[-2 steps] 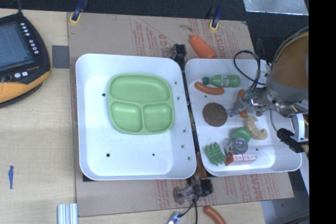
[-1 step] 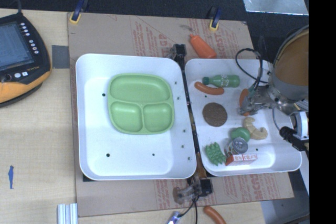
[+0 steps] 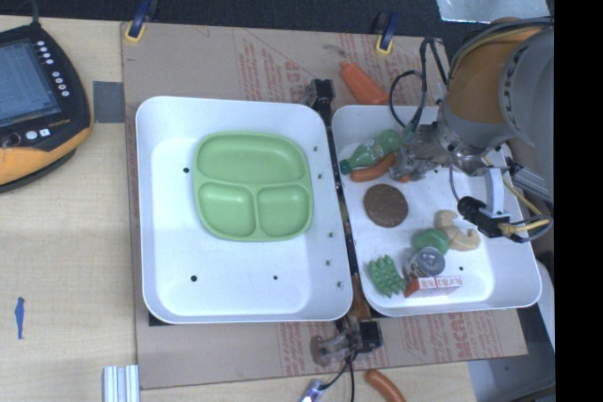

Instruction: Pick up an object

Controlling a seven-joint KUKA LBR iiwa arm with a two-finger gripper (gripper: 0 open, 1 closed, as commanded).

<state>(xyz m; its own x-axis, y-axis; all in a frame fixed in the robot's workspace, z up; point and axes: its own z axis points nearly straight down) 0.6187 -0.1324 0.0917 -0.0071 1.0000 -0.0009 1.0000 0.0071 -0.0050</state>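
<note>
The right bin (image 3: 513, 270) holds several small items. A brown round disc (image 3: 385, 204) lies near its middle. A green bottle-shaped toy (image 3: 370, 151) and an orange-red sausage (image 3: 373, 170) lie at its upper left. A green spiky piece (image 3: 383, 275), a green can (image 3: 431, 249), a red packet (image 3: 436, 285) and a beige piece (image 3: 458, 232) lie towards the front. My gripper (image 3: 415, 161) is low in the bin's upper part, just right of the sausage's end, and its tip is blurred among cables.
The left bin (image 3: 162, 212) bears a green divided plate (image 3: 252, 184). An orange carrot toy (image 3: 361, 84) lies outside the bins at the back. A teach pendant (image 3: 33, 108) rests at far left. Clamps (image 3: 384, 31) hold the cardboard sheet.
</note>
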